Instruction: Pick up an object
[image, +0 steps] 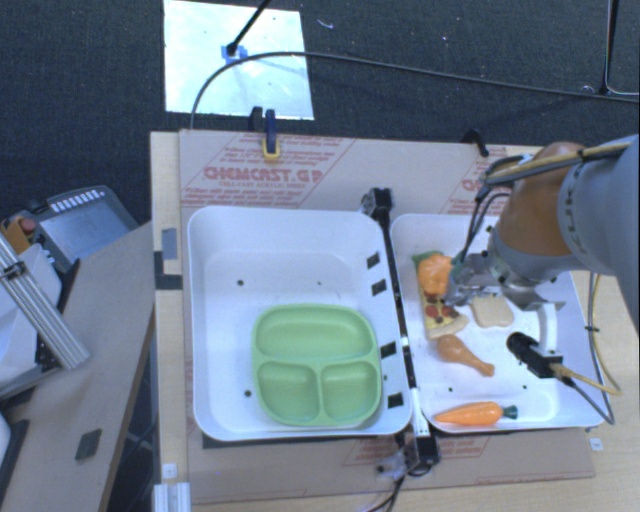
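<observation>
Two shallow white bins side by side on the bench, split by a dark divider.

Left bin (250, 250): one green plate (318, 365), lying flat toward the near edge, moulded into three compartments, one long across the back and two smaller at the front.

Right bin (545, 405): five toy foods. At the back-left, an orange round toy (434, 272) with a bit of green behind it. Just in front of it, a flat slice with red and yellow topping (443, 320). Beside that slice, to its right, a pale bread-like slice (492, 314). Nearer still, a tan drumstick (463, 352), lying on its side. At the front wall, an orange carrot (470, 412) with a green tip, lying lengthwise along the rim, apart from the rest.

Reaching in from the right, the grey arm with its orange band, the gripper (462, 288) low over the right bin, between the orange round toy and the pale slice, just above the topped slice. Open or closed: cannot tell from this angle. Nothing seen held.
</observation>
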